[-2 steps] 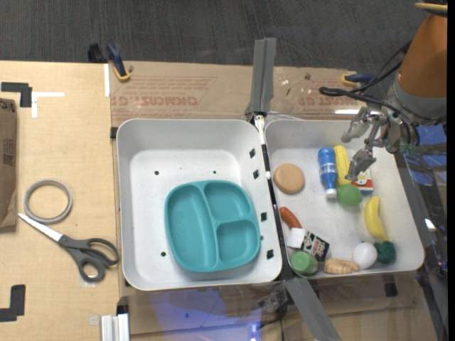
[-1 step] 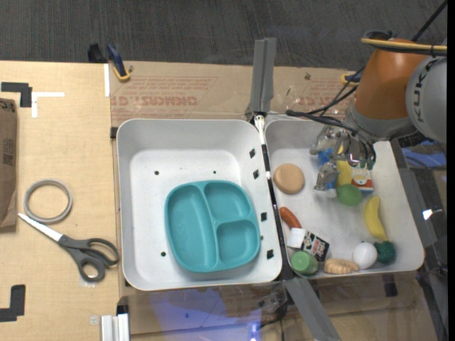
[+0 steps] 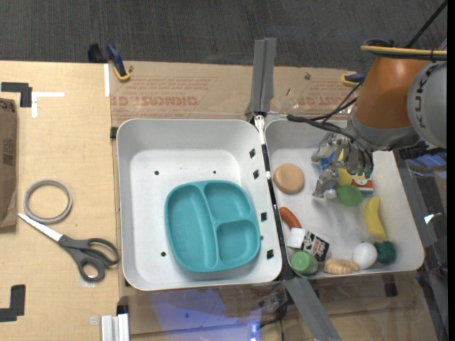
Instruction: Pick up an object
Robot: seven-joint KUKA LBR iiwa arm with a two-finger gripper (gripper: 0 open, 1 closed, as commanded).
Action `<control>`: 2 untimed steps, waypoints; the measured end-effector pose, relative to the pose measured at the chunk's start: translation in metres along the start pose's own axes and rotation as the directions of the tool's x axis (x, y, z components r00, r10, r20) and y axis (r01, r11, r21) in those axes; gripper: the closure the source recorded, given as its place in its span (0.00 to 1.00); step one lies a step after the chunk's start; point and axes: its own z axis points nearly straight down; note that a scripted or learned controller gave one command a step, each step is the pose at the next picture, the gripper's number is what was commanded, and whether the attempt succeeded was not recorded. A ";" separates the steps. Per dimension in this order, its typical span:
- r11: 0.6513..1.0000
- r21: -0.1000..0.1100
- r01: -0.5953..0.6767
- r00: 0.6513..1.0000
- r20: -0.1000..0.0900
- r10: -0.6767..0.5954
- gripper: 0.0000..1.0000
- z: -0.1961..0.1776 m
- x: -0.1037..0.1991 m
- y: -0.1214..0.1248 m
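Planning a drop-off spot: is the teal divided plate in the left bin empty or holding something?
Empty. The teal plate lies flat in the left bin, all three compartments showing bare teal.

Two bins are set side by side on the surface. In the left bin a divided tray is laid, toward its lower half. The right bin is crowded: a bun at its left, a banana at its right, a ball and a jar lid along its lower edge. At the frame's left, scissors lie just below a tape roll.
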 end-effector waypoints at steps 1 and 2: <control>0.985 -0.001 -0.170 0.985 -0.001 0.170 0.00 0.000 0.032 -0.001; 0.985 0.000 -0.173 0.985 -0.001 0.173 0.00 0.000 0.039 -0.003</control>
